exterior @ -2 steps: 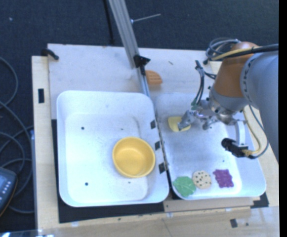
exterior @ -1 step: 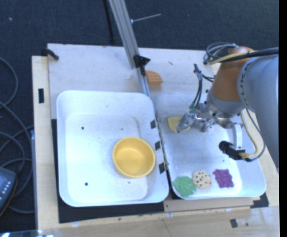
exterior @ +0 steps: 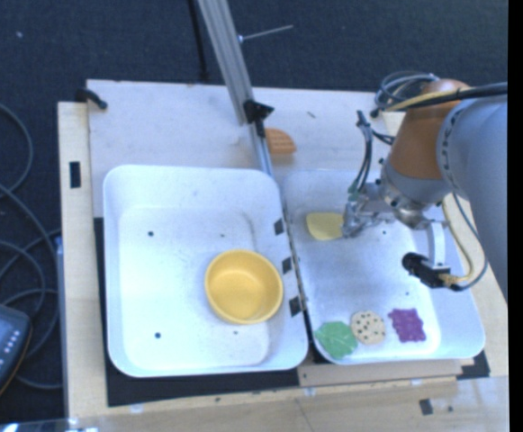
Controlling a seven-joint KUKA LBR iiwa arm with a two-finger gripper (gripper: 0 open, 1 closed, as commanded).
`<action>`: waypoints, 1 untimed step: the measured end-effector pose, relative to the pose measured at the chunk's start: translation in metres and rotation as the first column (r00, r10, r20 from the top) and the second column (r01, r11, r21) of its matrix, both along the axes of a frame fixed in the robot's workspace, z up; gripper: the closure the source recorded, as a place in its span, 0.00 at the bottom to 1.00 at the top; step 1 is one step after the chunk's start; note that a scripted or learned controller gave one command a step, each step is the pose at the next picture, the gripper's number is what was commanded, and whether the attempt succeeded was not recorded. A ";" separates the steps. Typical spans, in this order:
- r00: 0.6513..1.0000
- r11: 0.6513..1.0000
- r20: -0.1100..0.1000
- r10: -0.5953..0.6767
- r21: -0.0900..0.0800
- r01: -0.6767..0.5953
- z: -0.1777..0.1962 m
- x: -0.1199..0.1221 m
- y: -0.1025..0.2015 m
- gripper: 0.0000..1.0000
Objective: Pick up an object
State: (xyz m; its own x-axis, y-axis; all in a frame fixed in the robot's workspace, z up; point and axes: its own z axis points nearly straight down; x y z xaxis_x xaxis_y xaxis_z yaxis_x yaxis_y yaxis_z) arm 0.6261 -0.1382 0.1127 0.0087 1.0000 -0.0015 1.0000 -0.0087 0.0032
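Meanwhile, the gripper [exterior: 351, 220] hangs at a pale yellow piece's [exterior: 323, 226] three o'clock edge in the right bin [exterior: 464, 331], nothing lifted, its grip impossible to tell

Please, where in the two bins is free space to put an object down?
Left bin: bare floor all around the yellow bowl, widest on its left. Right bin: a free patch in the middle, between the hand above and the bottom row. Crowded: the green piece, cookie and purple piece, and around the yellow piece.
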 end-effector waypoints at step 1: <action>1.000 1.000 0.003 0.005 0.000 -0.005 0.057 0.000 -0.006 1.00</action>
State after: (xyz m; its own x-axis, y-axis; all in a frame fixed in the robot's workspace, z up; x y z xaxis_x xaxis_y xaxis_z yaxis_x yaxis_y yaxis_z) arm 0.6262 -0.1446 0.1696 0.0035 1.0000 -0.0013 1.0000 -0.0035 0.0066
